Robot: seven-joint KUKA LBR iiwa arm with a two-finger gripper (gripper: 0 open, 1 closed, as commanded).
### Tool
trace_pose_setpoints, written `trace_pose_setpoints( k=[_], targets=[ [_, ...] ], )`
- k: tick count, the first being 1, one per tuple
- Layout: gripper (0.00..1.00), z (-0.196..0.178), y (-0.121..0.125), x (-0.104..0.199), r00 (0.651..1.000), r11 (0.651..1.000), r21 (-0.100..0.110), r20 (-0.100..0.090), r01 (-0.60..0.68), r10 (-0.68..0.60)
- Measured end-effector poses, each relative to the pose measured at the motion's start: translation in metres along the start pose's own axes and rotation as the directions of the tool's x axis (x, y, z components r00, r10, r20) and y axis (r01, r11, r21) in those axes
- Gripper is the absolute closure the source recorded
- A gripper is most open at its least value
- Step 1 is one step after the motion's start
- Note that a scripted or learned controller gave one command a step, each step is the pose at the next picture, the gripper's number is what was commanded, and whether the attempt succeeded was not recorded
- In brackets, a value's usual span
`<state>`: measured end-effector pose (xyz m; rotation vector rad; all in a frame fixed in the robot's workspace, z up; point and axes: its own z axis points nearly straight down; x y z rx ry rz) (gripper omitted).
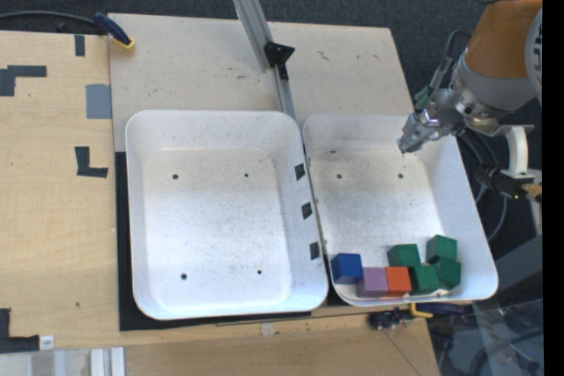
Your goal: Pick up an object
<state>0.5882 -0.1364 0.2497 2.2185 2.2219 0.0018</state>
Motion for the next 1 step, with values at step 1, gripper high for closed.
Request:
trace_pose_setpoints(
  k=[1],
  targets=[
    [1.0,0.013,-0.0015,0.0513,1.0,1.0,0.003,-0.001,0.004,-0.004]
  ],
)
